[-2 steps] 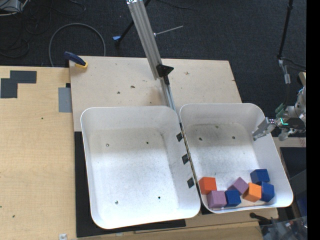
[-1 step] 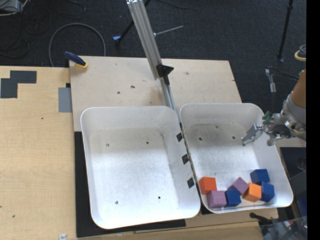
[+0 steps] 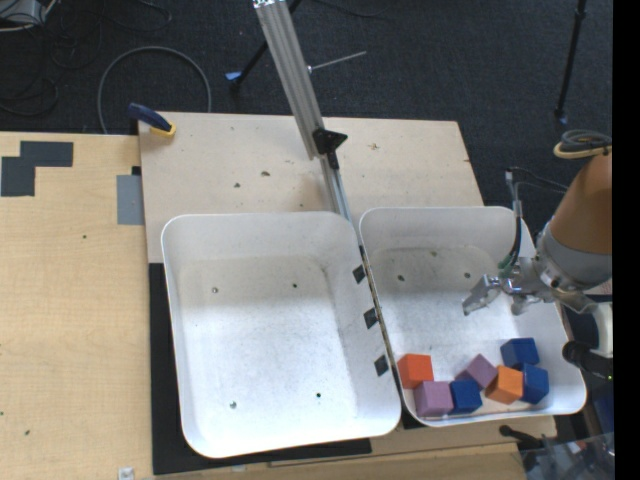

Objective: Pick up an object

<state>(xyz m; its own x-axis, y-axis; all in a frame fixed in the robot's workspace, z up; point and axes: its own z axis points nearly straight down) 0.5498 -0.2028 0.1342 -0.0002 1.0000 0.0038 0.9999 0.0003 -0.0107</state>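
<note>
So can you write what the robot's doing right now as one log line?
gripper: above right bin, holding nothing | blocks: clustered at bin's near edge | left bin: untouched

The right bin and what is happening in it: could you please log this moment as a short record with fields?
bins: left bin and right bin, side by side
blocks: seven in the right bin's near corner
colours: orange, orange, purple, purple, blue, blue, blue
gripper: over the right bin, beyond the blocks, nothing seen between its fingers
fingers: too small to tell
</note>
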